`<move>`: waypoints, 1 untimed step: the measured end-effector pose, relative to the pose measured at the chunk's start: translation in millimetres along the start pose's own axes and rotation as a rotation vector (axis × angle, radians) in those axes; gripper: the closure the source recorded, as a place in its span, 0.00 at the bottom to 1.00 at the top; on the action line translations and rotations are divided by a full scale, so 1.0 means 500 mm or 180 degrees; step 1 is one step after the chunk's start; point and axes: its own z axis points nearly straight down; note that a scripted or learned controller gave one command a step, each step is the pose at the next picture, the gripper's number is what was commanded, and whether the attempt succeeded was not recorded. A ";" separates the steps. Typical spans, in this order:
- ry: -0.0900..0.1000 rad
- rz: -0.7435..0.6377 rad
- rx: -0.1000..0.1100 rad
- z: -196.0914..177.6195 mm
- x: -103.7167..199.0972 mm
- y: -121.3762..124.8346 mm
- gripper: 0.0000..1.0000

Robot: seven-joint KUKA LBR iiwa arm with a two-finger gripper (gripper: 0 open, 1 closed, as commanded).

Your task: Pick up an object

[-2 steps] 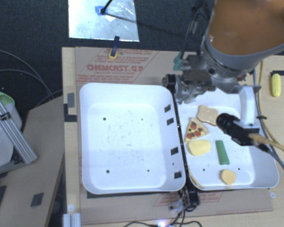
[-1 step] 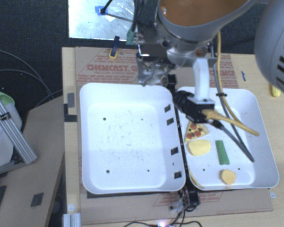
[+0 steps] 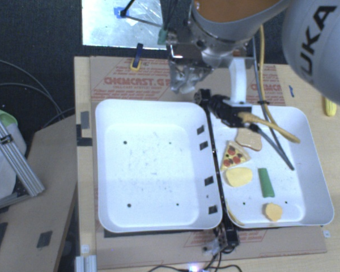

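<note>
Wooden bench (image 3: 56, 146) down there, with a printed cardboard sheet (image 3: 136, 78) spread flat across its top. Two white bins sit side by side on that sheet, touching along the middle: the left bin (image 3: 153, 169) just below the gripper (image 3: 184, 81), the right bin (image 3: 306, 169) off to the gripper's lower right.
</note>
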 end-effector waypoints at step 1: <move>0.0008 -0.0035 0.0006 0.011 0.066 -0.149 1.00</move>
